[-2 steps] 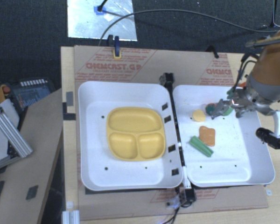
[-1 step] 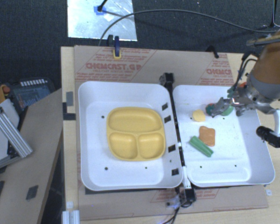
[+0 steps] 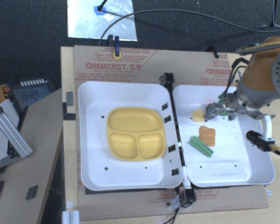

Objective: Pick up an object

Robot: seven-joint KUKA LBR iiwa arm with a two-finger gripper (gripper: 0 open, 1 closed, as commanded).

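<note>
Three small objects lie in the right bin [image 3: 259, 174]: a pale yellow piece [image 3: 198, 115] toward its upper left, an orange piece [image 3: 207, 136] just below it near the bin's middle, and a green stick [image 3: 201, 146] lying diagonally, touching or almost touching the orange piece's lower left edge. The gripper [image 3: 213, 110] sits low in the right bin, just right of the yellow piece, very close to it or touching; can't tell which. Jaw opening can't be made out from this angle, and nothing is visibly held. Arm [image 3: 263, 76] comes in from the right, orange band above the wrist. The left bin [image 3: 91, 167] holds a yellow divided tray [image 3: 134, 133] with three compartments, roughly centred. Both bins rest on a cardboard sheet [image 3: 130, 64] on the bench.
</note>
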